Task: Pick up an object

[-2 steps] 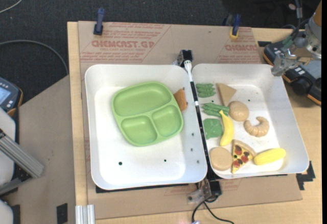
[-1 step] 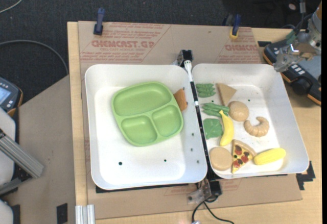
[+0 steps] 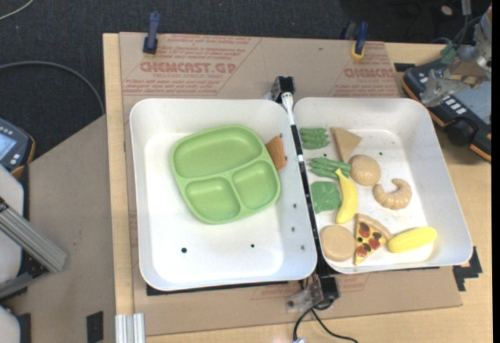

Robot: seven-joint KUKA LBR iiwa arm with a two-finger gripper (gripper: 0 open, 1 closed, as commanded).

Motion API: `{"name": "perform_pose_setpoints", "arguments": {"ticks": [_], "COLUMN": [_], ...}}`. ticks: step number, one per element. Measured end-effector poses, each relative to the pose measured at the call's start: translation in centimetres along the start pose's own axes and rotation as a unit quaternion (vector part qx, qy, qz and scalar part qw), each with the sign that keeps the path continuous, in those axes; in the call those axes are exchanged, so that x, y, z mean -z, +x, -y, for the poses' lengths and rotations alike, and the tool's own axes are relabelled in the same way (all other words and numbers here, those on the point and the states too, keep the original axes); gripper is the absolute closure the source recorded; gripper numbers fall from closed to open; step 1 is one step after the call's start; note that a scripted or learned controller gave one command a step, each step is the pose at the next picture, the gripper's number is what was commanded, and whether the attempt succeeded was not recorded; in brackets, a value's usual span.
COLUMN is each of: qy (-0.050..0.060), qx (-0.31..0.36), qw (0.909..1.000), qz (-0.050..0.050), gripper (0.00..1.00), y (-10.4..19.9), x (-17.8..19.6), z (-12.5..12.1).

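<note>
The left white bin (image 3: 156, 240) holds a green three-compartment plate (image 3: 223, 173), and a small orange-brown piece (image 3: 275, 152) leans at the plate's right edge. Toy food lies in the right white bin (image 3: 437, 177). At its far left are green leaves (image 3: 314, 138) and a tan wedge (image 3: 344, 142). A round beige bun (image 3: 364, 170) and a croissant (image 3: 393, 194) sit near the middle. Along the left side lie a green pod (image 3: 326, 168), a green leaf (image 3: 323, 196) and a banana (image 3: 344, 197). At the front are a round cookie (image 3: 337, 242), a pizza slice (image 3: 369, 238) and a yellow oblong piece (image 3: 412, 239).
Both bins rest on a cardboard-covered board (image 3: 234, 60) held by a blue clamp (image 3: 151, 31) and a yellow-blue clamp (image 3: 359, 41) at the far edge. A dark device (image 3: 441, 95) lies off the right bin's far corner. A black divider clip (image 3: 284, 88) sits between the bins.
</note>
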State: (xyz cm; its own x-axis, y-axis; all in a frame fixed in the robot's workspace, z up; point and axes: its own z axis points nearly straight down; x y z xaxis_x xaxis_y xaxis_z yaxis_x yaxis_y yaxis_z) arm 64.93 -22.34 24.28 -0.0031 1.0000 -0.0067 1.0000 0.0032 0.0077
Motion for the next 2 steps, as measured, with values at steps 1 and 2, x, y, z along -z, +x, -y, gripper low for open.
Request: {"name": "perform_pose_setpoints", "arguments": {"ticks": [1,2], "qy": [0.008,-0.003], "qx": [0.002,0.0], "qw": [0.9999,1.0], "qz": [-0.006,-0.002], "gripper": [1.0,1.0], "y": [8.3,9.7], "x": [-8.7,1.1], "z": [1.6,0.1]}}
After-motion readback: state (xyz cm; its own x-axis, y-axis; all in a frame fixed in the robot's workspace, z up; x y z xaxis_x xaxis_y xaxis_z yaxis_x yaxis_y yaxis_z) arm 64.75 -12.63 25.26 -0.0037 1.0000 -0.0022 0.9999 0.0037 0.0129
